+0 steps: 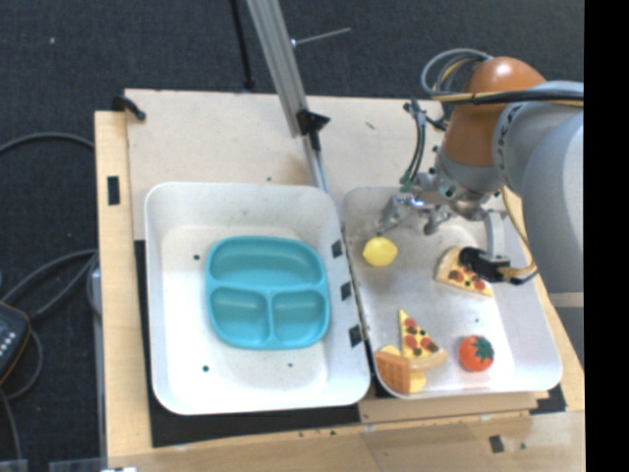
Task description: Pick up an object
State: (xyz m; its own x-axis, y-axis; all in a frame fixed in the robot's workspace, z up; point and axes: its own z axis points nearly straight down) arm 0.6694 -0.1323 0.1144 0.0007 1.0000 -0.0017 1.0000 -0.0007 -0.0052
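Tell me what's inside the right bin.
The right bin holds a lemon, two pizza slices, a tomato and a waffle piece. The arm covers its far corner.

The bench (211, 141) has a pale wood top. It stands on dark grey carpet (108, 28). Black cables (39, 273) lie on the carpet at left. Lighting is even.
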